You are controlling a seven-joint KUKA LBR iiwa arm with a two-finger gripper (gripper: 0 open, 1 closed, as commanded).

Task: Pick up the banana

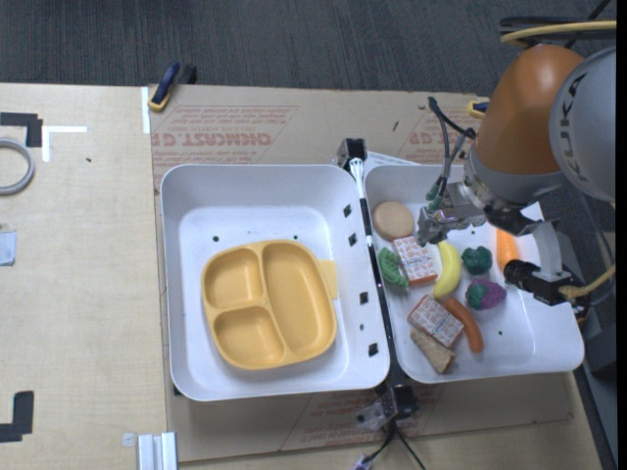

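The yellow banana point(448, 268) lies in the right bin point(549, 346), between a red-and-white snack box point(415, 261) and a green broccoli piece point(477, 258). My gripper point(437, 223) hangs just above the banana's upper end, its dark fingers pointing down near the box and the banana. The arm's orange band and grey wrist cover the bin's upper right part.
A tan bun point(394, 219), a green item point(393, 268), a purple grape cluster point(486, 295), a sausage point(463, 322), an orange carrot point(506, 250) and two wafer-like blocks point(434, 321) crowd the right bin. A yellow three-compartment plate point(268, 304) sits in the left bin point(196, 204).
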